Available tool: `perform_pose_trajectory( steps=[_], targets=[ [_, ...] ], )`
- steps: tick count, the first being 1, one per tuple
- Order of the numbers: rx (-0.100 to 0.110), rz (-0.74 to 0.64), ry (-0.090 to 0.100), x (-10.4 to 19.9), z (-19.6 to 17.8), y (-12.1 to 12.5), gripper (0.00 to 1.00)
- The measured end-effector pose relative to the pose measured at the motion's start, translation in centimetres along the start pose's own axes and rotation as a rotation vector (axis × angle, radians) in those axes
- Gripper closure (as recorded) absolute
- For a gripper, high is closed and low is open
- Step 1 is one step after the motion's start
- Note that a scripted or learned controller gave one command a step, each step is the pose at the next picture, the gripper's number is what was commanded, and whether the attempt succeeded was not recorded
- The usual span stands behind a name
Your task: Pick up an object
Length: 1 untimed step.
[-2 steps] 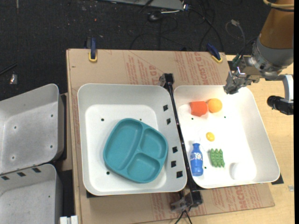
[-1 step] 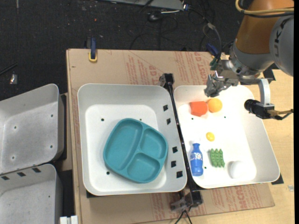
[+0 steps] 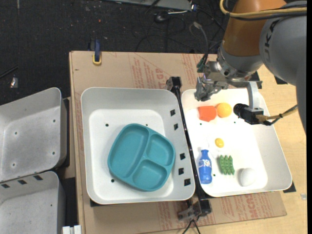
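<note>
So I'm hovering the hand point(image 3: 204, 95) at the right bin's point(image 3: 273, 145) far corner, can't tell how it's set, and the orange-red block point(image 3: 207, 113) is sitting just below it.

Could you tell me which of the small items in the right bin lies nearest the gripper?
The red-orange block, just below the gripper; the orange ball sits beside it, slightly farther.
</note>
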State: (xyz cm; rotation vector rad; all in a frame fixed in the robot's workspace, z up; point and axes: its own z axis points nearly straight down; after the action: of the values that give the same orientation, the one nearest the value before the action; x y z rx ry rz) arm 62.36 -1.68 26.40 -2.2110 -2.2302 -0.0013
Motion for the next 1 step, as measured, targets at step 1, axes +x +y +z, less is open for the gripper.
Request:
perform_pose_trajectory(
  steps=[1],
  targets=[
    [0.001,0.0,0.0,5.63,1.68,0.76,1.0]
  ],
)
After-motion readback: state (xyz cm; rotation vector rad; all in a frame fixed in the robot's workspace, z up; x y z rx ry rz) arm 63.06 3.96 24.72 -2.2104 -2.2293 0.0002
